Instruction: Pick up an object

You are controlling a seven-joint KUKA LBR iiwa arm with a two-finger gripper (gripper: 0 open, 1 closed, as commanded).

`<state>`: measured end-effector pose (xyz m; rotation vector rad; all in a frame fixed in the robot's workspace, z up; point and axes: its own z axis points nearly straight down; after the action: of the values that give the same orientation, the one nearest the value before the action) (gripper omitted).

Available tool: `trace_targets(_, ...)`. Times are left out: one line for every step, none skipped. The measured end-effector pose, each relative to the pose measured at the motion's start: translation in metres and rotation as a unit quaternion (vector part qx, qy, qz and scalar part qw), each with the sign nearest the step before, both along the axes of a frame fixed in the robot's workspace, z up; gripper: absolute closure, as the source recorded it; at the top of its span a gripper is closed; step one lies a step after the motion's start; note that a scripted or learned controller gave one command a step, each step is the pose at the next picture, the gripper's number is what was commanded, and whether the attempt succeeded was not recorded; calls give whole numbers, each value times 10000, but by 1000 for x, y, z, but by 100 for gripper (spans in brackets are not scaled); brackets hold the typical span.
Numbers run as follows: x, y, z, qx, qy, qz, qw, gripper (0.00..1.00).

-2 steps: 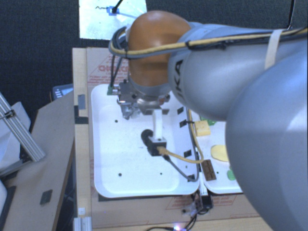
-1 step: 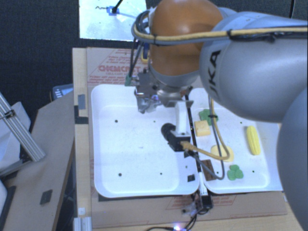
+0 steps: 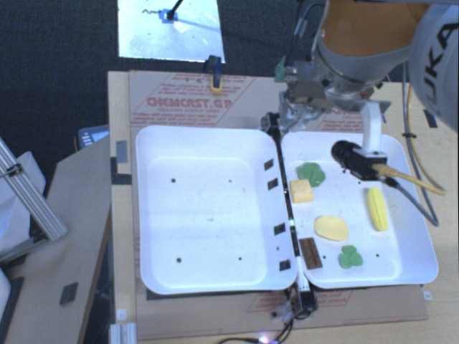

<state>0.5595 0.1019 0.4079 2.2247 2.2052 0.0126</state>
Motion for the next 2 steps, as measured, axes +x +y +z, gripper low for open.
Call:
trace_targets(-24, 54, -94, 4, 94, 81, 9999, 100)
trace_targets(-42, 98, 50, 44, -25, 90, 9999, 100)
